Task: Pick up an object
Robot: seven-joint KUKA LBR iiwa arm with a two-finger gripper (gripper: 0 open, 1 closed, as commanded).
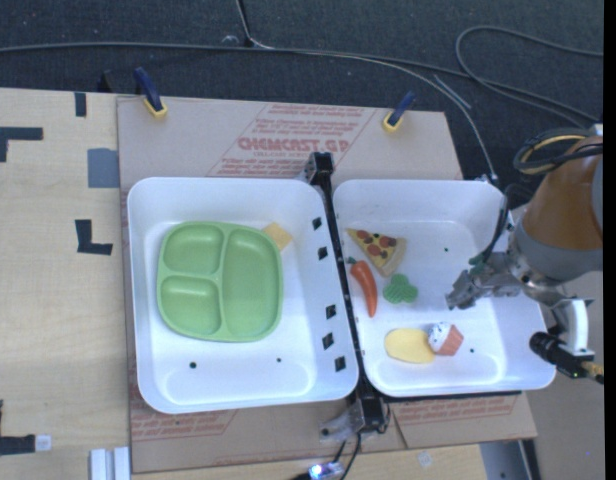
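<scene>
Two bins [148,268]: green tray [220,280] left, toys right.

One fixed camera looks down at a slant from above on the bench [48,268], with both white bins [148,268] in view.

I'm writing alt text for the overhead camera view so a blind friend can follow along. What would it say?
A grey robot arm with an orange band reaches from the right, its gripper low over the right white bin, which holds a toy pizza slice, red chili pepper, green broccoli, yellow lemon and small red-and-white toy. The left bin holds a green divided plate and yellow piece.
</scene>
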